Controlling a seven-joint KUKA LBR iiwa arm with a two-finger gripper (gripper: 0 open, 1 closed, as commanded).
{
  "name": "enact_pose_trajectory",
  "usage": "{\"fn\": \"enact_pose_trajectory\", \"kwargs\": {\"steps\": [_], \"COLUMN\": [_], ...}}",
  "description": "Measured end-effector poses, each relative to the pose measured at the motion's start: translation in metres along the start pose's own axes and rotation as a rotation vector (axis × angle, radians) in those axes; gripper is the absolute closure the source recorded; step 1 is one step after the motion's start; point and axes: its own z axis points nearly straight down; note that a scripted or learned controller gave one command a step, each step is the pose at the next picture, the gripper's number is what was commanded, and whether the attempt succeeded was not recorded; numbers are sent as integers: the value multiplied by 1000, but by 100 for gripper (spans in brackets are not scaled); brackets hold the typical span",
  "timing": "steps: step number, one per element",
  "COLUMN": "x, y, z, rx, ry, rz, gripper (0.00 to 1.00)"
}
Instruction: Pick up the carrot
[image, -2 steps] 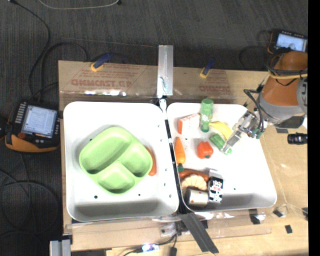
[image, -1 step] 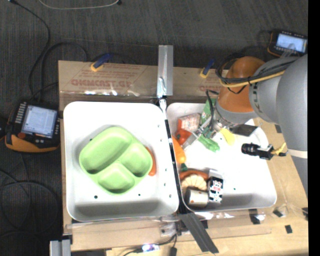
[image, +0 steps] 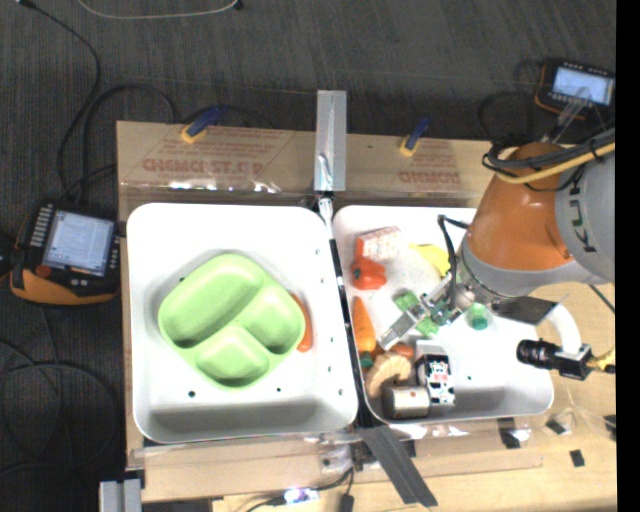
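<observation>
The carrot (image: 363, 323) is a slim orange piece lying lengthwise against the left wall of the right bin (image: 520, 395). My gripper (image: 418, 314) hangs low over the middle of that bin, just right of the carrot and apart from it. Small green items (image: 408, 301) lie right at the gripper's tip, which partly hides them. The arm's orange band (image: 515, 235) and grey body cover the bin's right side.
The right bin also holds a red-orange item (image: 368, 272), a red and white packet (image: 379, 243), a yellow piece (image: 432, 258), a teal piece (image: 478, 319), a bread roll (image: 386, 369), a can (image: 405, 401) and a black and white object (image: 436, 375). The left bin (image: 160, 235) holds a green divided plate (image: 232, 318) with an orange sliver (image: 305, 331) at its right.
</observation>
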Motion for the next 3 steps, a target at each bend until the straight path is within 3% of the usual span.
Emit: {"fn": "enact_pose_trajectory", "kwargs": {"steps": [1,2,3], "x": [-107,-86,-151], "y": [7,21,73], "z": [42,94,21], "rx": [3,-5,-2], "ry": [-4,-10,-6], "rz": [367,-366,-103], "gripper": [0,0,0]}}
